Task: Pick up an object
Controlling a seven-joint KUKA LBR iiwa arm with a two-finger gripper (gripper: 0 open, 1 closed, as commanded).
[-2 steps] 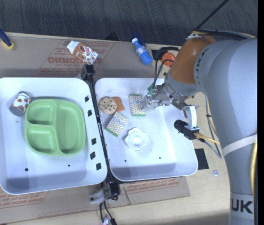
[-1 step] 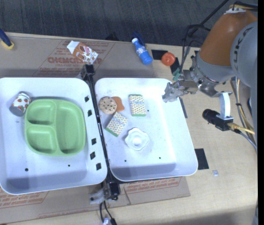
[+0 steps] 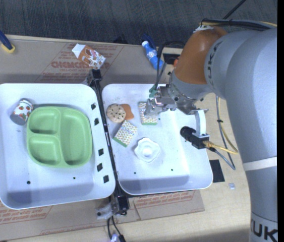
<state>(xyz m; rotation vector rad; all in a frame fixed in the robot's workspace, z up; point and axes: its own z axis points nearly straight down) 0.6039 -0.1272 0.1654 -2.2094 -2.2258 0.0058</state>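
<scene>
My jaws (image 3: pixel 153 106) hang over the small green-patterned square packet (image 3: pixel 149 116) (right white bin (image 3: pixel 182 173)); their opening I cannot tell.

Patterned packet (image 3: pixel 149 113) (flat) in right bin (image 3: pixel 182 165)

We cannot tell whether the gripper (image 3: pixel 153 105) is open, since its fingertips blur into the patterned packet (image 3: pixel 149 116) beneath, whose upper part it covers. The grey arm (image 3: pixel 242 100) runs off the right and bottom edges. The small printed wrapper (image 3: pixel 21 111) beside the green tray (image 3: pixel 59 135) is too small to read.
</scene>
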